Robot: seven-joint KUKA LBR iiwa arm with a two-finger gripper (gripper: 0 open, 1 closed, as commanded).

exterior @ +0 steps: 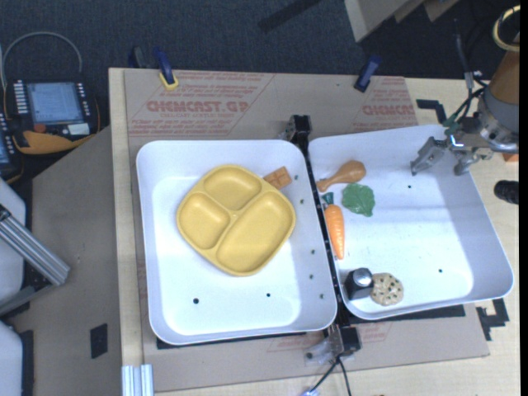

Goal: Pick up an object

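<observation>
The right bin (445, 246) holds a tan drumstick-shaped piece (342, 174), a green leafy piece (358, 199), an orange carrot (334, 230), a cookie (386, 289) and a small dark object (358, 281) beside it. My gripper (446, 157) hangs over the upper right part of that bin, well to the right of the green piece. Its two grey fingers are spread apart with nothing between them.
The left bin (165, 287) carries a yellow divided plate (237, 219), with a small orange-brown block (278, 176) at the plate's upper right rim. The arm's wrist (503, 110) enters from the right edge. Clamps sit along the cardboard's back edge.
</observation>
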